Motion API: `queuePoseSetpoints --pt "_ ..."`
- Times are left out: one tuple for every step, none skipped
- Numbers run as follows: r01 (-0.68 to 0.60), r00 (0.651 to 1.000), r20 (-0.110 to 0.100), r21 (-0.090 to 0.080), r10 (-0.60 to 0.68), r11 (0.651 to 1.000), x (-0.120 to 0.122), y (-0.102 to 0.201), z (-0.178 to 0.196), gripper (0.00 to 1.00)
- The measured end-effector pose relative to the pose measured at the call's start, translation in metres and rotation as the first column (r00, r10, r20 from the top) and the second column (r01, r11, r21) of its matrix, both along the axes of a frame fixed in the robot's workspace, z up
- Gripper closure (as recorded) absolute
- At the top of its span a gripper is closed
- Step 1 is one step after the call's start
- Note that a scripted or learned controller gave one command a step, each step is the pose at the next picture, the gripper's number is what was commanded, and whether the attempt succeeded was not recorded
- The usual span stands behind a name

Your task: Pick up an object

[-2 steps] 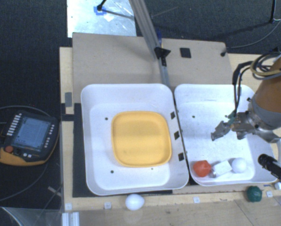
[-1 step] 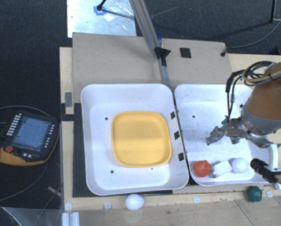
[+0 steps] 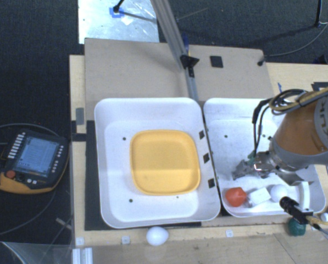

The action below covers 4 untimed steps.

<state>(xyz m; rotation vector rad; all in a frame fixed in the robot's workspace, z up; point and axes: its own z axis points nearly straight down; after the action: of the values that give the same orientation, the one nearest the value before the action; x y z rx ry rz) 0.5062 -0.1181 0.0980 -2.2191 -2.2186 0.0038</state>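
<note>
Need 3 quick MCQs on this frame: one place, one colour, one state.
1. Where does the yellow plate lie?
A. left bin
B. right bin
C. on the floor

2. What colour is the round object at the near edge of the right bin?
A. blue
B. red
C. green

3. How does the arm stand?
A. over the left bin
B. reaching into the right bin
C. over the pendant

Answers:
1 A, the plate sits in the middle of the left bin.
2 B, it is plainly red.
3 B, the arm comes in from the right above the right bin.
</note>
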Motion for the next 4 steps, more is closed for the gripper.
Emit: queuePoseSetpoints --pt "0.000 1.000 0.005 -0.001 0.000 1.000 0.000 0.000 -0.008 0.00" --pt "0.000 1.000 0.006 -0.001 0.000 1.000 0.001 0.000 0.003 1.00" --pt "-0.001 1.000 0.009 -0.002 0.001 1.000 0.002 0.002 0.065 1.00" --pt "-0.001 1.000 0.009 -0.001 0.001 1.000 0.003 0.002 0.107 1.00"
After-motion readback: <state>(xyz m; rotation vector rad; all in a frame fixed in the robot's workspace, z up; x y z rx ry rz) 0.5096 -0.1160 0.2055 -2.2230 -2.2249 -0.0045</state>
